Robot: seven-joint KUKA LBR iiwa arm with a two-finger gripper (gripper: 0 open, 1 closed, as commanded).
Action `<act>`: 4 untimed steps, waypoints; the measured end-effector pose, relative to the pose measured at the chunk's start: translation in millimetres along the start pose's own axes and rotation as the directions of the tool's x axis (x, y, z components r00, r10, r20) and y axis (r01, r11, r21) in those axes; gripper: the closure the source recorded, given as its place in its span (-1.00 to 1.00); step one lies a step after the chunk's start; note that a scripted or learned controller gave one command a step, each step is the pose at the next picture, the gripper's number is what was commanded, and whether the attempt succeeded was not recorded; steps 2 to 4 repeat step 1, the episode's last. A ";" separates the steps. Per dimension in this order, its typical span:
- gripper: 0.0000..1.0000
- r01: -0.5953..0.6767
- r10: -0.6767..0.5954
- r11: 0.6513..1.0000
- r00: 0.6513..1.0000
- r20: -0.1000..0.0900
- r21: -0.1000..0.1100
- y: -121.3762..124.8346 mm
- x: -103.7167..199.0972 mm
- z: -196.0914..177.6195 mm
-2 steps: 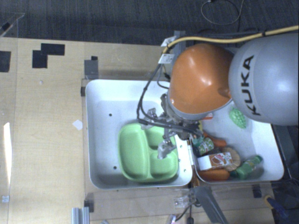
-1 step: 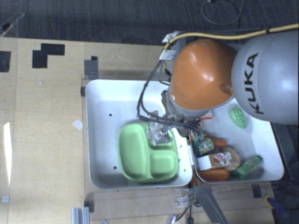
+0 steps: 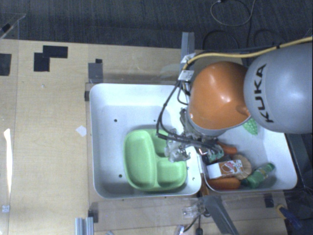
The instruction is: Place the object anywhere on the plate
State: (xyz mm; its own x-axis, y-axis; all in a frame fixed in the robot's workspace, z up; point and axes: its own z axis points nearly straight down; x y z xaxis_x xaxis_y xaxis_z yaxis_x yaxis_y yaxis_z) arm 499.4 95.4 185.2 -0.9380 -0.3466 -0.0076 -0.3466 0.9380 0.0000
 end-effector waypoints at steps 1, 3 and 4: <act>1.00 0.137 -0.137 0.991 0.991 0.001 -0.002 64.0 -24.3 10.2; 1.00 0.137 -0.137 0.991 0.991 0.001 -0.002 64.0 -24.3 10.2; 1.00 0.137 -0.137 0.991 0.991 0.001 -0.002 64.0 -24.3 10.2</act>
